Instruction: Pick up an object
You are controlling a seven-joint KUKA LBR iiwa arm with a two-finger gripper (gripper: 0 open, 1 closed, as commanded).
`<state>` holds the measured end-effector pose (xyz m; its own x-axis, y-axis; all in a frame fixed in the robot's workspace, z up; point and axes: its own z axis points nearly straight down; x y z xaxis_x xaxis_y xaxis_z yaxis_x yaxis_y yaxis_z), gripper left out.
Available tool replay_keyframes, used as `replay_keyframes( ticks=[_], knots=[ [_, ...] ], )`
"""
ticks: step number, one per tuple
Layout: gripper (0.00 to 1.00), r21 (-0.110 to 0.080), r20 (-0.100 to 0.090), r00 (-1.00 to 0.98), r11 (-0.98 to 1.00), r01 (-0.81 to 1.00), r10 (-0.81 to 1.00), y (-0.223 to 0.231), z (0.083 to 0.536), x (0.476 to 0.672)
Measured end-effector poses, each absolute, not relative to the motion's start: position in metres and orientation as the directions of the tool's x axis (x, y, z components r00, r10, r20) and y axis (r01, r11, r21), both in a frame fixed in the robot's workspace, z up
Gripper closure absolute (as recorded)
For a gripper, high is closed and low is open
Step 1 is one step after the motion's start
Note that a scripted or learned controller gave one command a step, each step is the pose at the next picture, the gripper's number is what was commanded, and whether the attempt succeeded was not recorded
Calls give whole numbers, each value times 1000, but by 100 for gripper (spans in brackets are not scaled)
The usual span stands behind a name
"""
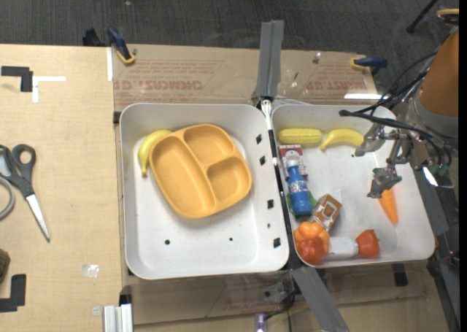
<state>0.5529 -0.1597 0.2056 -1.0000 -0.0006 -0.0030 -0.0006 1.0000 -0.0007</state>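
We see the tool point(382, 182) low over the right bin point(343, 170), just above the carrot's point(390, 207) far end. We cannot tell whether it grips anything.

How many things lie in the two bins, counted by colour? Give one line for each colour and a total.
Yellow: 3 (banana, corn, banana)
Orange: 3 (divided plate, carrot, orange fruit)
Red: 2 (tomato, pepper)
Blue: 1 (bottle)
Brown: 1 (packet)
Total: 10
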Motion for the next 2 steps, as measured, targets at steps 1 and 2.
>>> replay_keyframes(
  ticks=[1,2],
  knots=[
    [0,-1,-4,-994,994,109,109,-222,94,551],
    [0,0,-2,-983,983,182,182,-221,92,532]
  ],
)
